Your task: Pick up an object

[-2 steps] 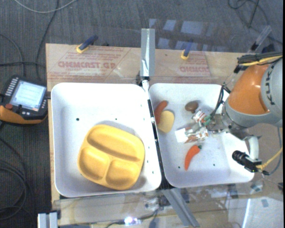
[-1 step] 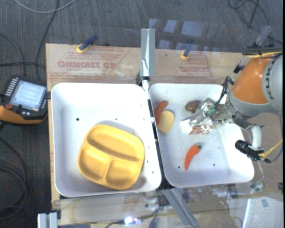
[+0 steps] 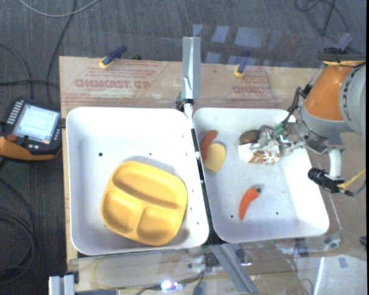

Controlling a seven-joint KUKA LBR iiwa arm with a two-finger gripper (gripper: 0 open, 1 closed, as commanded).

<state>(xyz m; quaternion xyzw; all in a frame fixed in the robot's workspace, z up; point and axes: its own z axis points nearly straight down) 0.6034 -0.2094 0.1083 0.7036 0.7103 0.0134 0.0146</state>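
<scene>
Over the right bin (image 3: pixel 307 226), the tool (image 3: pixel 281 139) hovers at a crumpled packet (image 3: pixel 261 149) — its grip I cannot tell — so the pick seems underway; next comes a clean lift.

A yellow divided tray (image 3: pixel 144 203) lies in the left bin (image 3: pixel 86 134), while the right bin (image 3: pixel 295 217) holds a carrot (image 3: pixel 248 202), a sausage (image 3: pixel 207 142), a pale potato (image 3: pixel 215 157) and the gripper (image 3: pixel 265 144).
</scene>
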